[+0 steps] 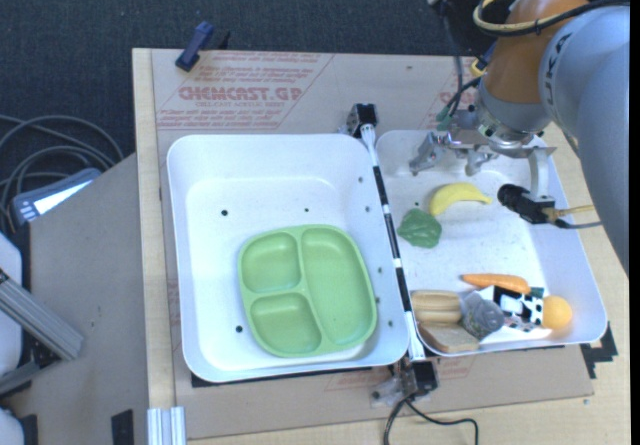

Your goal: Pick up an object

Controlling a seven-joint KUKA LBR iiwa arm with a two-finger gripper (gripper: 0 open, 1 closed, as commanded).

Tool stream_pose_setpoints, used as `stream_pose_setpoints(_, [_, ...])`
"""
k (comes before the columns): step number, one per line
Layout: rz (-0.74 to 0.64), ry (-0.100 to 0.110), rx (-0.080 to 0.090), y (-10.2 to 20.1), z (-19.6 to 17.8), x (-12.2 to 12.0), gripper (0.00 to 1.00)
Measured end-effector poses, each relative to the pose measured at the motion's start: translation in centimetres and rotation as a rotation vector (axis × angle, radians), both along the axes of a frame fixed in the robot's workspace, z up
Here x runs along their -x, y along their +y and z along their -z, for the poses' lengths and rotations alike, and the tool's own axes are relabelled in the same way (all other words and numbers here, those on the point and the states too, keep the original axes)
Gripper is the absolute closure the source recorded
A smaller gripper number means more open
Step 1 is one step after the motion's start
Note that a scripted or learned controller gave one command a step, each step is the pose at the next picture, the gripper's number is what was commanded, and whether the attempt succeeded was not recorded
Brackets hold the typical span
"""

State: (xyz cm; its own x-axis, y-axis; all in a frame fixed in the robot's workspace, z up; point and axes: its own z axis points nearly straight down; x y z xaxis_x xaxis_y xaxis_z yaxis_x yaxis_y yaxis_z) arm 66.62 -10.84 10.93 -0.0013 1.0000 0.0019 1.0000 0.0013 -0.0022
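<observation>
1. Hanging over the right bin's far edge, the gripper points its fingers down above bare floor; whether they are released or clenched, I cannot tell.
2. One yellow banana, curved and glossy, lies near that bin's far edge, just beside one green leafy piece.
3. Along the near edge sit one carrot, one wooden piece, one grey lump, one black-and-white toy and one orange ball.
4. One green divided tray lies in the left bin.
</observation>
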Motion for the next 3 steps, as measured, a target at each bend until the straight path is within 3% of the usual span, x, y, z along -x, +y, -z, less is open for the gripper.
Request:
stream_pose_setpoints(1, [0.002, 0.000, 0.001, 0.0, 2.5, 3.1, 0.00])
stream_pose_setpoints(2, [0.002, -0.005, 0.003, -0.1, -7.1, 6.2, 0.00])
stream_pose_setpoints(3, [0.002, -0.003, 0.002, -1.8, 2.4, 6.5, 0.00])
